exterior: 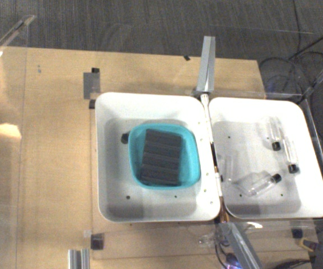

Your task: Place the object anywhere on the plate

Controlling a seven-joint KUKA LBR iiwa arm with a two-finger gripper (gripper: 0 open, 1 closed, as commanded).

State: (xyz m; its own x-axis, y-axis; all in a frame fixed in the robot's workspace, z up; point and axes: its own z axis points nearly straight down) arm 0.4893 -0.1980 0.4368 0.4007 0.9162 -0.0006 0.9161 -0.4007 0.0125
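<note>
Lying flat on the turquoise plate (190, 162) in the left white bin (111, 150) at centre frame, the dark ribbed block (161, 158) runs its long axis from the frame's top to bottom, tilted slightly, ribs crosswise. Three clear vials (272, 135) with black caps sit in the right bin (313, 200). Both bins rest on the wooden counter (44, 167)

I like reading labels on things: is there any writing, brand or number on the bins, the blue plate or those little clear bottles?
None can be read.
Turquoise plate and dark ridged block: no lettering.
Clear vials: too small to tell.
White bins: plain.
</note>
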